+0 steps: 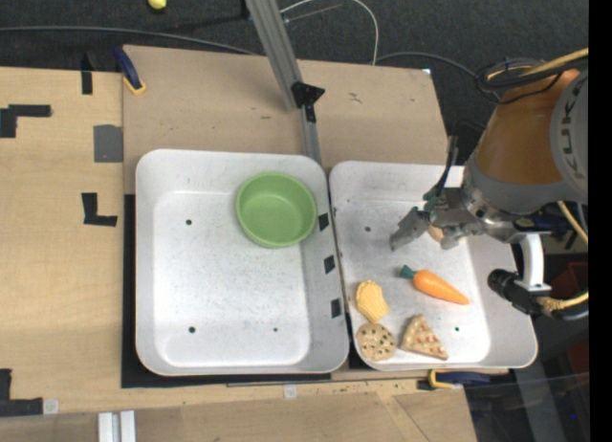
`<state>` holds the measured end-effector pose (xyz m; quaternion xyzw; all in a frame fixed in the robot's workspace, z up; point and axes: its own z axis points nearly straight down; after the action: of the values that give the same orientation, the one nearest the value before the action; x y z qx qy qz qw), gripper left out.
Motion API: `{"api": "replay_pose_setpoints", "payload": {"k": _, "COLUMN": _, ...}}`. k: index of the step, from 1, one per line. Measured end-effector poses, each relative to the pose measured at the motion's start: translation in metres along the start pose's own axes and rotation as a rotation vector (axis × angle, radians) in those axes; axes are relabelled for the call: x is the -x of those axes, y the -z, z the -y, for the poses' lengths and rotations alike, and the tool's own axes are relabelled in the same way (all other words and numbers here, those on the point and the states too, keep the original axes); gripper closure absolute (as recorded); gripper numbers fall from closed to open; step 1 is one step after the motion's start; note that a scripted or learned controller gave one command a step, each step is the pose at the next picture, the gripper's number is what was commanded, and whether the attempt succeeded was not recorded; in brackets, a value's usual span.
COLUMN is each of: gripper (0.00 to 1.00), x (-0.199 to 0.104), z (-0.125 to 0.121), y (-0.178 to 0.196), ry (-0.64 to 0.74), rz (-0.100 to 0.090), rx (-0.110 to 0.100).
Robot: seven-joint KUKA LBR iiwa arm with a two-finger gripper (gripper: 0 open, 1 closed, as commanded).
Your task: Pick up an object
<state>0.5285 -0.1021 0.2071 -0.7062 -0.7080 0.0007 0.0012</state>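
The right bin (382, 187) holds several toy foods. An orange carrot with a green top (438, 284) lies right of centre. A yellow corn-like piece (371, 300), a round cookie (375, 341) and a pizza slice (422, 338) sit near the front wall. My gripper (428, 236) hangs over the right bin's middle, just above and behind the carrot, open with its fingers spread. A small tan piece (439, 232) shows between them, and I cannot tell whether it is gripped. A green bowl (276, 209) stands in the left bin.
The left bin (182, 268) lies beside the right one, with a dividing rim (330, 268) between them. A grey pole (277, 38) slants in from the back. The arm's orange band (521, 139) and cables crowd the right side.
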Motion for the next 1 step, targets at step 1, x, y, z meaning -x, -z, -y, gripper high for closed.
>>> {"api": "replay_pose_setpoints", "payload": {"k": 1, "gripper": 0.0, "x": 0.0002, "z": 0.0, "y": 0.0001, "ry": 0.0, "rz": 0.0, "rx": 0.0}}
